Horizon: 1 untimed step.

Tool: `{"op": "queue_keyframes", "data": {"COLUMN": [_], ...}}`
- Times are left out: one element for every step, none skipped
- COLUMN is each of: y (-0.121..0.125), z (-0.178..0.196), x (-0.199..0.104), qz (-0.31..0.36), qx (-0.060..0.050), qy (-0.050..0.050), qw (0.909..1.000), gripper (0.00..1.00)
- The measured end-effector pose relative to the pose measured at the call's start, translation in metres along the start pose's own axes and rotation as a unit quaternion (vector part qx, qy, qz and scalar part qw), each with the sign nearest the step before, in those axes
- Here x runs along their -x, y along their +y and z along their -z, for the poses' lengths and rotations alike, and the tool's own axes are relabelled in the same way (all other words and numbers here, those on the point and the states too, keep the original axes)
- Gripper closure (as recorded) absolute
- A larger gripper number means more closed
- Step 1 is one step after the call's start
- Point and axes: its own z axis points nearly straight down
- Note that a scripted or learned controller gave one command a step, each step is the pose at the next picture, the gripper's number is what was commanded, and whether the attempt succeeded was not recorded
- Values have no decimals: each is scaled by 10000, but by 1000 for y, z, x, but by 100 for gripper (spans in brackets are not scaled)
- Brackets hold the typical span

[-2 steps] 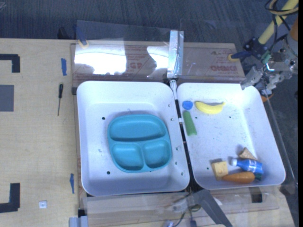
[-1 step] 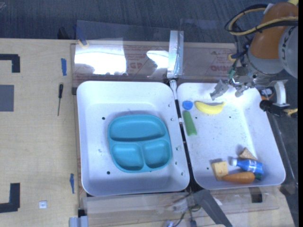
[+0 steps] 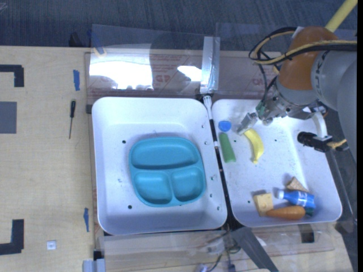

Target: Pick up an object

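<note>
Right bin (image 3: pixel 332 208), near edge: carrot (image 3: pixel 283 212), blue bottle (image 3: pixel 299 198), tan block (image 3: pixel 262 202) clustered, touching. Mid bin: banana (image 3: pixel 256 144); green stick (image 3: pixel 227 148) by left wall. Left bin (image 3: pixel 108 152): teal divided tray (image 3: pixel 166 170). Far: pincer (image 3: pixel 248 122) just above banana's far end, holding nothing; apart or together, cannot tell. Step: approach. Next: descend onto banana, clamp.

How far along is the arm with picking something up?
Nothing looks picked yet: the banana, green block and carrot all lie in the right bin. In hand: the gripper hovers just above the banana's upper end. Left: descend, grasp and lift.
</note>
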Motion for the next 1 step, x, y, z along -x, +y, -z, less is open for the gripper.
{"op": "queue_keyframes", "data": {"y": [-41], "z": [-1], "x": [-36], "qz": [-382], "qx": [38], "qy": [-3], "qw": [9993], "gripper": [0]}}
